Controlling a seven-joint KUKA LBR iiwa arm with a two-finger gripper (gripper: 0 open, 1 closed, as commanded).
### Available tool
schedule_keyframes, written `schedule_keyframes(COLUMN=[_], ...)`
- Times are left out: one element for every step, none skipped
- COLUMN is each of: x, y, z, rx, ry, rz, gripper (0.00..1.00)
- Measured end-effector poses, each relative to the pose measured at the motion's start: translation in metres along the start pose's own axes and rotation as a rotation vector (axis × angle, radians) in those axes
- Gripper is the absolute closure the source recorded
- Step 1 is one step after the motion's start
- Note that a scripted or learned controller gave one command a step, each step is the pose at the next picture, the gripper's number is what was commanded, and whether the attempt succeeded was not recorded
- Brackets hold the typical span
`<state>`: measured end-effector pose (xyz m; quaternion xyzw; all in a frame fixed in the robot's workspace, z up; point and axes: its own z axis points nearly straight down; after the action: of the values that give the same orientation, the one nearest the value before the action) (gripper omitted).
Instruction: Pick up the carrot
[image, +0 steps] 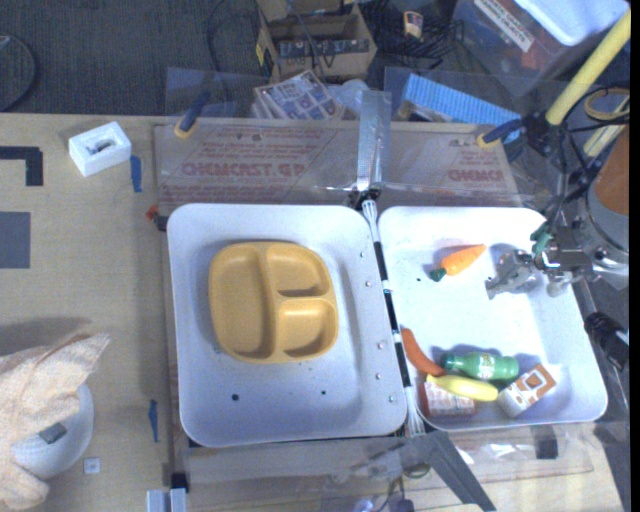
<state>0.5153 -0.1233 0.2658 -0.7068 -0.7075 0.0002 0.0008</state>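
Two shallow white bins sit side by side on the desk (70, 300). The right bin (560, 335) lies under the pincer (512, 274), which hangs over its upper part, reaching in from the right edge. The carrot (463, 259) lies on the bin floor just to the left of the pincer, slightly farther up in the view, its green end pointing away from the pincer; a small strip of white floor shows between them, so the two appear apart. Well below the pincer, along the bin's near edge, a group of items lies close together: a green bottle (480, 364), a yellow banana-shaped piece (463, 387) touching it, a small white and orange carton (527, 389) and a red-orange piece (417, 352) near the bin's left wall. The left bin (200, 400), farther left of the pincer, holds a yellow divided tray (272, 300) with three compartments. The pincer's metal tips are too blurred to judge their gap; nothing shows between them.
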Motion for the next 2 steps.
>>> schedule_keyframes(x=[-0.019,-0.014], y=[0.064,0.129], z=[0.069,0.159], rx=[-0.005,-0.021], ry=[-0.002,-0.012], rz=[-0.213,-0.482], gripper=[0.0,0.0])
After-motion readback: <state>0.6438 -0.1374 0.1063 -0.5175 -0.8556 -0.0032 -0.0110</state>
